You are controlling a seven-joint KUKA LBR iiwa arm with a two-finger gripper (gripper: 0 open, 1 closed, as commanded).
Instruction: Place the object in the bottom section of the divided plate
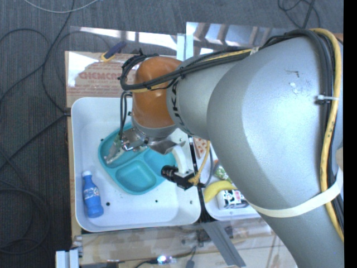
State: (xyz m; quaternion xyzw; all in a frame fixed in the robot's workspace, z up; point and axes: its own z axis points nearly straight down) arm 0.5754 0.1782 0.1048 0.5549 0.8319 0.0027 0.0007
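- The arm (262, 127) fills the right and centre of the frame, its orange band sitting above the left bin (83, 113); any descent should stay slow, since the bulk of the arm hides much of what lies beneath it.
- The left bin, in the lower left of the frame, holds the divided plate (136, 177), which is turquoise and lies near the bin's middle. The compartment toward the bottom of the frame looks bare, and that is my guess for the target section.
- The gripper (124, 147) hangs over the plate's upper-left part. Whether its fingers are apart or together I cannot tell, nor whether anything sits between them.
- The task's thing is not clearly identifiable. A blue bottle (92, 194) lies in the bin's lower left, apart from the plate, and is one candidate.
- To do the step well, judged from here: bring the gripper down and right over the bottom compartment, lower until just above the plate floor, then release, avoiding the ridge between compartments.
- A banana (215, 190) lies in the right bin at the lower centre, out of the way.
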